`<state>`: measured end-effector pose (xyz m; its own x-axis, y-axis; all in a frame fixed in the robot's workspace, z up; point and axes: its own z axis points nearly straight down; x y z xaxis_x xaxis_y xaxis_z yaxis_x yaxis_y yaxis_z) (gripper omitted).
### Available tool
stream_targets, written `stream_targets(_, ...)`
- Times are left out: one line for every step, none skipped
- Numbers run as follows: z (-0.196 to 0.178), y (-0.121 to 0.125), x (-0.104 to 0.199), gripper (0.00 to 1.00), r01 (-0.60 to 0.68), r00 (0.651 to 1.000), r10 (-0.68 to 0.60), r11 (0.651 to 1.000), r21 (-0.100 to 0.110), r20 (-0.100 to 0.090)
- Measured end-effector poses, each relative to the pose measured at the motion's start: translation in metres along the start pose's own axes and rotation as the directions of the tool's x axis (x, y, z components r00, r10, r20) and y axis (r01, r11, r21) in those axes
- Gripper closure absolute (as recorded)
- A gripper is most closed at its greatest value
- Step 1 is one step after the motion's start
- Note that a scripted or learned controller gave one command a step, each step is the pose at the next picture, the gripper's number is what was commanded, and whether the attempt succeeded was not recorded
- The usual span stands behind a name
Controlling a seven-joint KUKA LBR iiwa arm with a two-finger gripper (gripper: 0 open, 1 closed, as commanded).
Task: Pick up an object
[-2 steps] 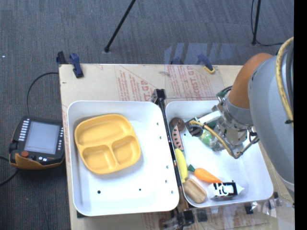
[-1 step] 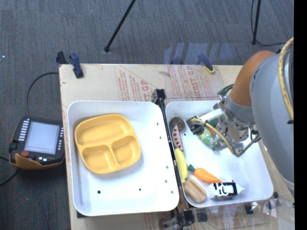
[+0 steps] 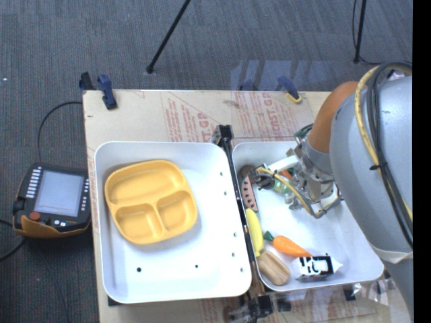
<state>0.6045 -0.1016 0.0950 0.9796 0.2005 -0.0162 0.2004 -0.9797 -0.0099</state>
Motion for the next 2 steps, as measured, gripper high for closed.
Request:
stream_targets(-0.062, 0.043, 0.023, 1.0, 0.045, 0.999, -0.045, 0.999, -0.008, -0.013)
stream_targets(-0.088, -0.031, -0.005, 1.0, 0.003, 1.0, -0.003, 1.0, 0.0, -0.008)
